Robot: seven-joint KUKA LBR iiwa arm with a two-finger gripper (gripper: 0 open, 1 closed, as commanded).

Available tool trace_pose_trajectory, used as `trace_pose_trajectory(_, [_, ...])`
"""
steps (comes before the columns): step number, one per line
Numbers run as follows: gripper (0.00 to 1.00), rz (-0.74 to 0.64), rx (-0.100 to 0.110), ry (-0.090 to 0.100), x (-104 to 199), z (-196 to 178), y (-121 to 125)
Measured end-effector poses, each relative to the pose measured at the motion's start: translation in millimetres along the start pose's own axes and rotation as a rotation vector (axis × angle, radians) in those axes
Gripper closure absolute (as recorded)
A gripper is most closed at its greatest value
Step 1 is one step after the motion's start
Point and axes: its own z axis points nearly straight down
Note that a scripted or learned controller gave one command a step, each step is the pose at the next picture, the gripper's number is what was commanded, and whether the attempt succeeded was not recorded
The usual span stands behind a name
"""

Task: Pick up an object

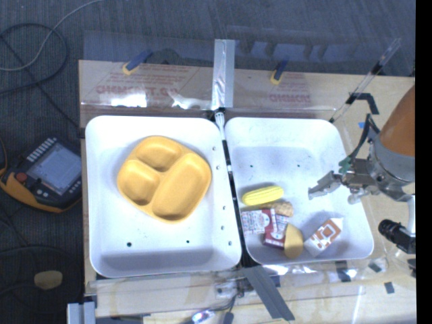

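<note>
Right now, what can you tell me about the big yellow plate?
The plate is a yellow-orange dish that looks like smooth plastic, with rounded corners. It has three compartments: two smaller ones toward the top and left, and one bigger one on the right. It looks flipped over, since the compartments bulge up like domes, though I can't be sure. It lies in the left bin, nearer its top, with no other item touching it.

We count two shallow white plastic bins, left (101, 201) and right (297, 137). The left one carries one yellow three-compartment plastic tray (164, 177). In the right one we count one yellow toy corn cob (262, 195), one red-and-white packet (260, 223), one orange-and-white carton (325, 233) and one tan wedge (293, 241).
</note>
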Motion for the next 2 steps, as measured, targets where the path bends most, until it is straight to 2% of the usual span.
trace_pose_trajectory(1, [0.0,-0.064,-0.008,0.005,-32,129,7])
trace_pose_trajectory(2, [0.0,-0.113,-0.001,0.004,-48,93,5])
